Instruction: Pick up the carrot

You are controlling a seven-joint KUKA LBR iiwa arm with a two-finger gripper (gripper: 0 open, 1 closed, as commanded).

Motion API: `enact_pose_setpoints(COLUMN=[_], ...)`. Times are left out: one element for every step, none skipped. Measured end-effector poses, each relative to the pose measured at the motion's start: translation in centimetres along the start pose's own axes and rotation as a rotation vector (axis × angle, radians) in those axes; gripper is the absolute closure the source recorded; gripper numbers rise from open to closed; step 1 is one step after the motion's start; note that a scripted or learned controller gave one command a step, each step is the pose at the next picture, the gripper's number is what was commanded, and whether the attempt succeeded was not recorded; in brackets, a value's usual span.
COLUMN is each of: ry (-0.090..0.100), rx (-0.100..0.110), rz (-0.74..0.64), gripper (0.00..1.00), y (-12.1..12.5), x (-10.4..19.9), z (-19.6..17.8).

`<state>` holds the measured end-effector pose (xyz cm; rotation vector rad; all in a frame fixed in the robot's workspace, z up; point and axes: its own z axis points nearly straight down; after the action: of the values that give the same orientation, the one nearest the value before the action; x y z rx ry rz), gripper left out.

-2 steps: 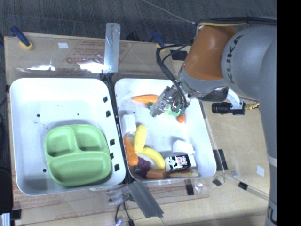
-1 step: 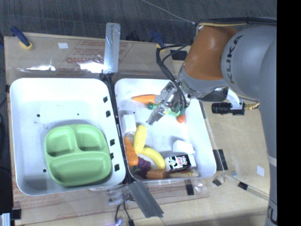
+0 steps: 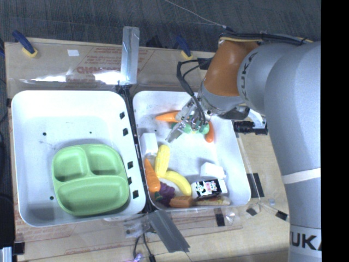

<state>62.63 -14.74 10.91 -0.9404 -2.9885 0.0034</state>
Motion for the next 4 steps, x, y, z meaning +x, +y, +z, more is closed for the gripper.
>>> enact_pose_setpoints(ry=[-0.016, -0.009, -0.007, -0.007], rx=[-0.012, -0.009, -0.006, -0.010], rz=[0.214, 0.501, 0.492, 0.758], gripper=[0.00, 0.00, 1.00, 1.00], y=[2.3, 5.4, 5.5, 9.3], x=[-1.9, 0.2, 0.3, 6.8], z=[0.5, 1.4, 0.4, -8.5])
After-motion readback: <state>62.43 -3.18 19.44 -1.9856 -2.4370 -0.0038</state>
